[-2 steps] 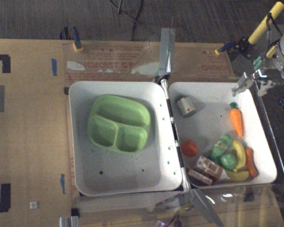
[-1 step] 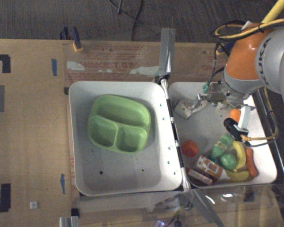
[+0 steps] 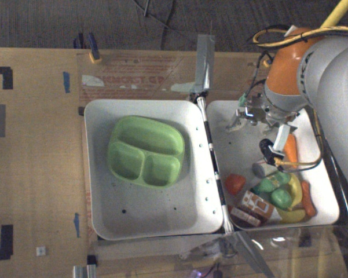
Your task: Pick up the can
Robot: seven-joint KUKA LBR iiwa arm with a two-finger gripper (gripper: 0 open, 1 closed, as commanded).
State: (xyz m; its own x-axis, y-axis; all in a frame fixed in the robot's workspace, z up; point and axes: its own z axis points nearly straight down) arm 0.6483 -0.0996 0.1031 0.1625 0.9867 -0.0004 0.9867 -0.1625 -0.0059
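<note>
Nearest us, the can [image 3: 253, 207] lies on its side at the front of the right bin [image 3: 234, 150], touching the green and yellow toy food [image 3: 281, 197]. Farther back, the gripper [image 3: 244, 117] hangs over the bin's bare far corner, well apart from the can. We cannot tell whether it is open or closed. We judge that reaching, grasping and lifting all remain.

Plate [image 3: 146, 150] in left bin [image 3: 104, 216]; can [image 3: 253, 206] among foods [image 3: 281, 196] in right bin [image 3: 237, 146].
</note>
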